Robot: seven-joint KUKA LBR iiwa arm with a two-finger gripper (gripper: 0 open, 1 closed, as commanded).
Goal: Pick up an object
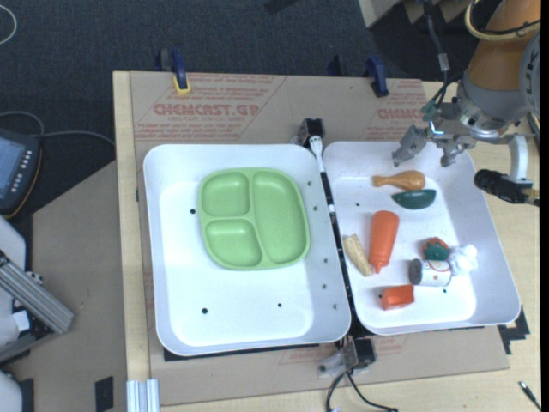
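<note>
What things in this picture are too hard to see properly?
- The end effector, camera view: small and a bit blurred above the right bin.
- The small toy near the bin's right side, camera view: a jumble of green, red and white, too small to name.
- The arm, camera view: cut off by the top right corner.

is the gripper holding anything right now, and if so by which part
Nothing is held. The gripper hangs open above the far end of the right bin, with no item between its fingers; the drumstick lies apart below it.
</note>
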